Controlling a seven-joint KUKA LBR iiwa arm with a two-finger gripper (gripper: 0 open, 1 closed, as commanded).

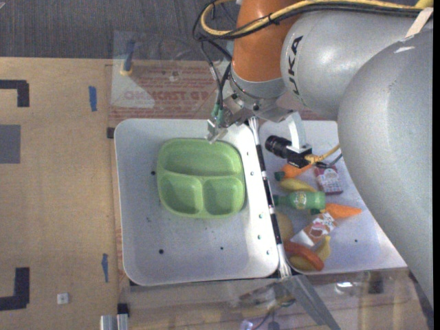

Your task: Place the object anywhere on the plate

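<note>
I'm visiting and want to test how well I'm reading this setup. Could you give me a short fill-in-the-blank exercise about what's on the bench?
1. The plate in the left bin is coloured ____.
2. The plate is divided into ____ compartments.
3. The gripper hovers near the plate's ____ right corner.
4. The toy foods, such as the green bottle, lie in the ____ bin.

Missing words: green; three; top; right
</note>
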